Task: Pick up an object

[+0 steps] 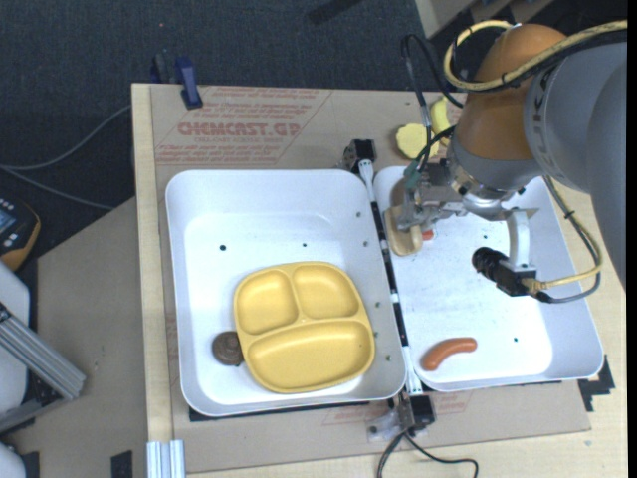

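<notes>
While the grey arm with its rounded orange band reaches in over the right bin, its gripper hangs low at that bin's left wall, near the divider between the two bins; I cannot tell how it is set or whether it has anything. A smooth, curved orange sausage lies near the right bin's front edge, well apart from the gripper. A glossy yellow plate with three rounded sections rests in the left bin, a small dull brown lump touching its left edge. A soft yellow thing sits on the cardboard behind the right bin.
</notes>
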### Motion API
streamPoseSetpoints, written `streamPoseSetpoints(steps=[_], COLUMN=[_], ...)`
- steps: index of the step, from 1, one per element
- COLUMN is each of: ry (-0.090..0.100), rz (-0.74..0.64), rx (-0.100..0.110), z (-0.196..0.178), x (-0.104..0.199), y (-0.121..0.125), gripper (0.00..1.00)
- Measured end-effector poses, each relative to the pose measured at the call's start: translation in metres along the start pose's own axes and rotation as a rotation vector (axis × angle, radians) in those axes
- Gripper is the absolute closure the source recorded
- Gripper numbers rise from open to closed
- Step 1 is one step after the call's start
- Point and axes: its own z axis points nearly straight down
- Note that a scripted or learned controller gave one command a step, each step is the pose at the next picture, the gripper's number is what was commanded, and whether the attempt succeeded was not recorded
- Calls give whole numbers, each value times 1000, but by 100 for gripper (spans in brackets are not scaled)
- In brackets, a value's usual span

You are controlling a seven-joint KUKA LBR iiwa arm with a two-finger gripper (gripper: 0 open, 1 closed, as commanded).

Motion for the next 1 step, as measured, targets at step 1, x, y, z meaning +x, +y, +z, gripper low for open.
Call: streamPoseSetpoints(steps=[1], ry=[-1], rz=[6], rx=[10], z=[-16], x=[27], y=[-16], gripper=[100])
